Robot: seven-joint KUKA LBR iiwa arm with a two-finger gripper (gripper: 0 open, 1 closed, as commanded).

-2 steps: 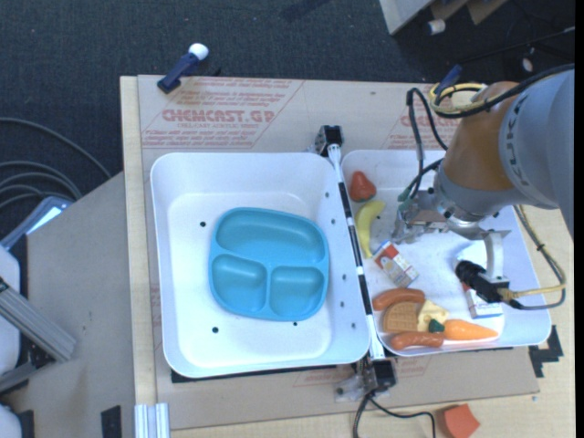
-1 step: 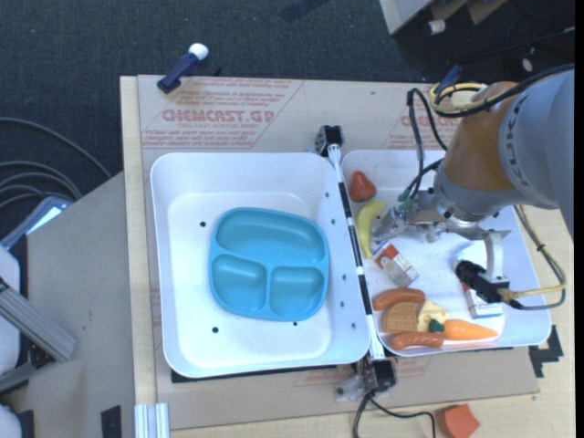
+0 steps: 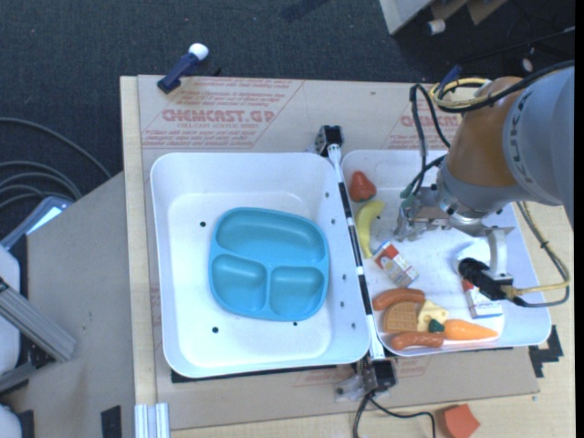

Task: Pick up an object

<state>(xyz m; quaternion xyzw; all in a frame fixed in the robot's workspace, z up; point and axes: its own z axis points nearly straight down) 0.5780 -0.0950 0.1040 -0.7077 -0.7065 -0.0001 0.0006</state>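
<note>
The right bin point(image 3: 534, 272) holds several toy foods. A red strawberry-like piece point(image 3: 362, 186) and a yellow banana point(image 3: 368, 226) lie by its left wall, with a small red-and-white carton point(image 3: 395, 265) below them. Along the front edge lie a sausage point(image 3: 399, 297), a bread slice point(image 3: 400, 317), a carrot point(image 3: 470, 330) and a second red-and-white box point(image 3: 482, 304). My gripper point(image 3: 412, 223) hangs low over the bin's middle, just right of the banana and above the carton. Nothing shows held in it.
A blue divided plate point(image 3: 269, 263) lies in the left bin point(image 3: 173, 245). The divider point(image 3: 347, 226) between the two bins runs close to the banana. A blue-and-white marker point(image 3: 182, 67) lies on the bench at the back left. Cables trail from the arm over the right bin's right side.
</note>
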